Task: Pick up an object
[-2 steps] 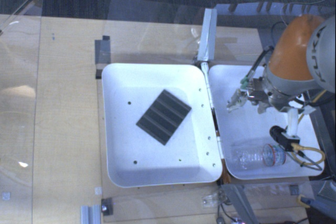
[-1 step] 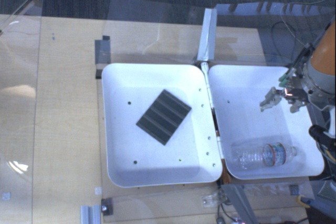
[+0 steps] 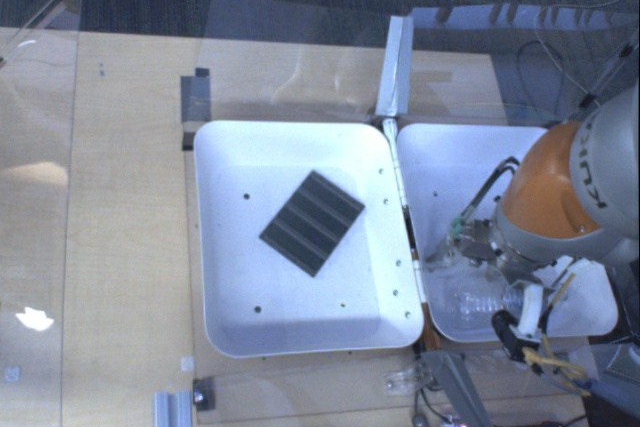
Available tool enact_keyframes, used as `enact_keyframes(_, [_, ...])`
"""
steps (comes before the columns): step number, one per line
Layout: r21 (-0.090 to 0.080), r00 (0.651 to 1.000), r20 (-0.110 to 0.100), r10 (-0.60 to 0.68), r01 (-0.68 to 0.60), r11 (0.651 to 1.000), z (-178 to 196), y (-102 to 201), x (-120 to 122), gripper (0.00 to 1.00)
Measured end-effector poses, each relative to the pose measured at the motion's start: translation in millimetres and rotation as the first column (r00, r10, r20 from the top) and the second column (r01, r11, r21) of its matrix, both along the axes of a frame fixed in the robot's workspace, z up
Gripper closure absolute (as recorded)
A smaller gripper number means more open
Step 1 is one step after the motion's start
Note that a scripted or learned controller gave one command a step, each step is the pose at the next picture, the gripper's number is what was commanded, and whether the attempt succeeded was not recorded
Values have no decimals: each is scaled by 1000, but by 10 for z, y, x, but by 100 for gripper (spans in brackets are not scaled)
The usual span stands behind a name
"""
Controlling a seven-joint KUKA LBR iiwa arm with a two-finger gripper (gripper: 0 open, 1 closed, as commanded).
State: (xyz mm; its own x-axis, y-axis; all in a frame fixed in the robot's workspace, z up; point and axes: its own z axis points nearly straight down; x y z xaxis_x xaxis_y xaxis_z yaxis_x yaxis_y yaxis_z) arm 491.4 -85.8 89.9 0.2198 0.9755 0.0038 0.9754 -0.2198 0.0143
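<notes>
The table (image 3: 120, 215) is pale wood and carries two shallow white bins side by side. The left bin (image 3: 230, 315) holds a dark ribbed pad (image 3: 312, 222), a flat rectangle with lengthwise grooves, lying turned at a diagonal near the bin's middle, apart from every wall. A few small dark holes dot the bin floor around it.

The right bin (image 3: 440, 165) sits just beside the left one, their rims meeting along a narrow seam. A grey metal bar (image 3: 396, 65) stands at the far end of that seam, rising from the junction of the two bins.

The arm (image 3: 600, 165) reaches in from the right, its grey shell and orange band (image 3: 545, 190) hanging over the right bin. Below the band the wrist dips toward the near part of that bin, with black cables looping along its left side. The end effector (image 3: 475, 250) is low over the bin floor, but its tip is hidden among cables and housing, so I cannot tell its state.

Just beneath it, on the floor of the right bin near the front wall, lies a clear plastic bottle (image 3: 480, 303), faint against the white; whether the end effector touches it is unclear.
</notes>
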Motion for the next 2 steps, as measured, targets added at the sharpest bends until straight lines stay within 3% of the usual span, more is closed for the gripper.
enact_keyframes(1, [0,992,-10,-126,126,992,127,-154,807,0])
enact_keyframes(2, [-2,999,-8,-41,41,999,1348,-525,1176,0])
